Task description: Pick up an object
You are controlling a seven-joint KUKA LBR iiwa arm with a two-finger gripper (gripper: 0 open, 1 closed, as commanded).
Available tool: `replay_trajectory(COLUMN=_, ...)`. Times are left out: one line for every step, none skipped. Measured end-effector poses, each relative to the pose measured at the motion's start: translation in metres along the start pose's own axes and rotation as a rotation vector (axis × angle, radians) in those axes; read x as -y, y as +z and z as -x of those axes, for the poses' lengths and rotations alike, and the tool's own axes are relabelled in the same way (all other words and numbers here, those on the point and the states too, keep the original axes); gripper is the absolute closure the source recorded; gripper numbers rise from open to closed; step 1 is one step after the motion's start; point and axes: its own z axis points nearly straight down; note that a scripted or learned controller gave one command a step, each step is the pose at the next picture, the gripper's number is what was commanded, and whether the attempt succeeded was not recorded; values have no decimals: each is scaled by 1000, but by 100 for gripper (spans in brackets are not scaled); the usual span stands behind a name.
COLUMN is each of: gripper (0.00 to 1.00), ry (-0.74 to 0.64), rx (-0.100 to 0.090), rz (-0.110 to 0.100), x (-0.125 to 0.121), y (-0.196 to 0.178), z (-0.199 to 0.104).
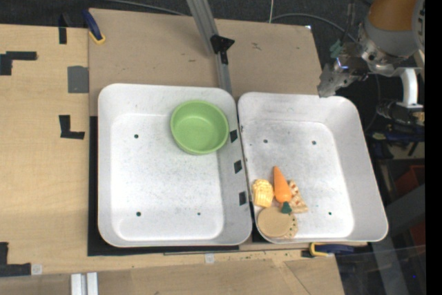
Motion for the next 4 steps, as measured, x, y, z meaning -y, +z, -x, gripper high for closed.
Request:
replay_trajectory(gripper=100, ry=0, rx=0, rz=-1, x=-8, y=13, z=-47)
replay_trajectory(gripper=100, ry=-1, rx=-1, rz=0, x=-13, y=7, z=-100)
replay_trajectory(gripper=100, ry=-1, rx=-1, rz=0, x=-17, y=2, z=-155)
replay_trajectory(gripper=100, ry=-1, rx=0, rz=0, x=-14, y=4, z=-215)
